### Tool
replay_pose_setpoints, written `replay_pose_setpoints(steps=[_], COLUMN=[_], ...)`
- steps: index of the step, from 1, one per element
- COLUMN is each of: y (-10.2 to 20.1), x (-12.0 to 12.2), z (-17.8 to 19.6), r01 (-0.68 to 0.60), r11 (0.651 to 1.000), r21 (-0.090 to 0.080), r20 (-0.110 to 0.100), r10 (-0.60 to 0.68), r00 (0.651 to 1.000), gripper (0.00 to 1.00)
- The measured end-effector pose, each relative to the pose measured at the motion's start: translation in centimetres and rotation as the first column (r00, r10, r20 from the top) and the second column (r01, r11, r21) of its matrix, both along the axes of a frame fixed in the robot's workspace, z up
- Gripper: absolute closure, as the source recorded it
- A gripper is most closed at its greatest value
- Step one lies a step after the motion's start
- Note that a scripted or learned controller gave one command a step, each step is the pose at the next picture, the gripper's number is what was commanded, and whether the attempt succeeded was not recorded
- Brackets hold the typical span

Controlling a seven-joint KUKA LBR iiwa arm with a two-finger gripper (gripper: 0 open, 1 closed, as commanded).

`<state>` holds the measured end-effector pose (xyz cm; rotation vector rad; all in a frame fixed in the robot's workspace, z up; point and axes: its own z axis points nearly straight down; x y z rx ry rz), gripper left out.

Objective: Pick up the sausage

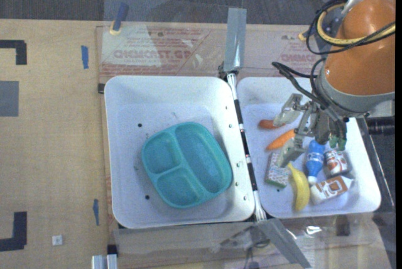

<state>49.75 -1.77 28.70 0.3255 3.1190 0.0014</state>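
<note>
While the gripper (309, 129) hangs over the upper middle of the right bin (370, 198), its fingers stand spread and nothing sits between them. The sausage (267, 124), a short reddish piece, lies just to the frame's left of it, near the bin's upper left, its long axis running roughly left to right. Just below it lies a carrot (280, 140), tilted up to the right. Lower in the bin are a banana (301, 188), a blue bottle (313, 159) and small cartons. In the left bin (125, 98) rests a teal divided plate (186, 164).
</note>
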Motion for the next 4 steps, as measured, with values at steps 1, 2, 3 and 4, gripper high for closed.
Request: replay_pose_setpoints(steps=[1,2,3,4], y=[-0.1,-9.8,-3.0,2.5], x=[0.2,0.4,3.1,9.0], z=[1.1,10.8,5.5,-6.7], r01=[0.004,0.040,-0.163,-0.435], r11=[1.000,0.999,0.987,0.900], r21=[0.001,-0.002,-0.001,-0.001], r20=[0.008,0.002,-0.001,-0.001], r10=[-0.004,-0.040,0.163,0.435], r00=[1.000,0.999,0.987,0.900], gripper=[1.00,1.00,1.00,1.00])
